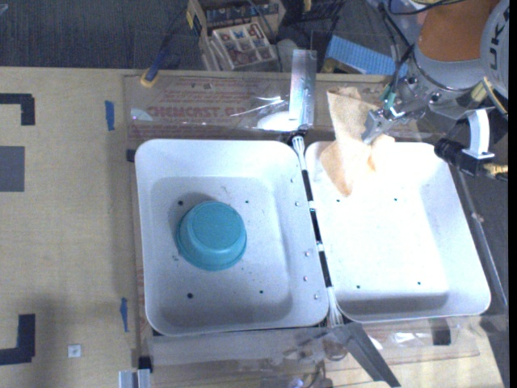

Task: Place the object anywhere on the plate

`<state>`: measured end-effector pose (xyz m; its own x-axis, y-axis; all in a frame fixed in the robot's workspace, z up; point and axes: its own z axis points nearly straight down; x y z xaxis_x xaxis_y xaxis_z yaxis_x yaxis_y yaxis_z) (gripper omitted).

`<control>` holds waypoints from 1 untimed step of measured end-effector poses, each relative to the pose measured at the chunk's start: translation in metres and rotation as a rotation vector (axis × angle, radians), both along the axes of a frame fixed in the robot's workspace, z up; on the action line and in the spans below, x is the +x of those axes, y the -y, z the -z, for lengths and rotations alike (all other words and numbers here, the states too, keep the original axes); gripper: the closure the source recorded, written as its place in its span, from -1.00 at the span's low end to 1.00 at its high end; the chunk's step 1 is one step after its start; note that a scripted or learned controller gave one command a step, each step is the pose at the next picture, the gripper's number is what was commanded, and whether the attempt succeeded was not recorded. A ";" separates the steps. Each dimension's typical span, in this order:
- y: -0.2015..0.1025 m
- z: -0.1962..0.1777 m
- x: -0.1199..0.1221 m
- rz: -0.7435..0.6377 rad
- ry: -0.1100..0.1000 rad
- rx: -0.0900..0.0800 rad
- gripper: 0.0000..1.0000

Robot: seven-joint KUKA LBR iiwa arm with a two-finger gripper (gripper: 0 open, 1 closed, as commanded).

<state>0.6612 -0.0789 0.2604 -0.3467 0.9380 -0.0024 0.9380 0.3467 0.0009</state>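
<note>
A round teal-blue plate (212,234) sits in the left bin (153,176), a little left of its middle. A tan, crumpled cloth (349,152) hangs over the back left corner of the right bin (420,249), its upper part raised above the bin's rim. My gripper (376,130) is at the cloth's upper right edge, fingers pinched together on the fabric. The cloth's lower tip reaches down onto the right bin's floor near the divider between the bins.
The two white bins stand side by side, their rims meeting at the middle (311,208). A clear plastic sheet (218,107) lies behind the left bin. A black cable connector (462,156) juts out beside the arm at the right bin's back right.
</note>
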 end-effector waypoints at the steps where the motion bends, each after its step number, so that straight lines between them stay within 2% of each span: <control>1: -0.004 0.035 0.001 -0.007 -0.003 0.001 1.00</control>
<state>0.6620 -0.0748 0.2251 -0.3530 0.9356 -0.0004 0.9356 0.3530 -0.0013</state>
